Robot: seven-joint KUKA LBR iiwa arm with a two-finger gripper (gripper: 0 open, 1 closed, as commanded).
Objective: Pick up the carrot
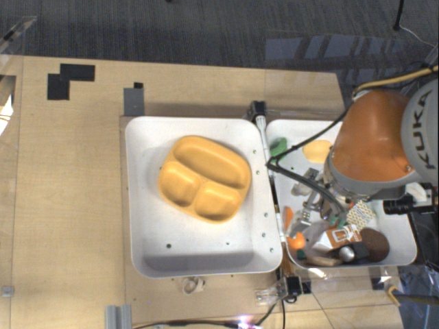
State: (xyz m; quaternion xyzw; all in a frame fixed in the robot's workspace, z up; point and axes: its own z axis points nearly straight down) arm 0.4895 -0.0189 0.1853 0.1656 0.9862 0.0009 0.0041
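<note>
The arm (374, 142) hides much of the right bin (405, 252)

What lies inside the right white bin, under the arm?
Inside the right white bin: a small orange carrot, a brown round object, a patterned card. The grey-and-orange arm covers the rest.

The shallow white left bin (147, 238) has open floor along its front and left side; only the yellow three-compartment plastic tray (204, 177) takes up its middle. The white right bin (409, 251) is crowded — the grey arm with its orange band (374, 142) covers much of it; clutter packs the front, with a small orange carrot (295, 240) near the left wall, a patterned card (360, 214) and a dark brown round object (374, 244) close together.
</note>
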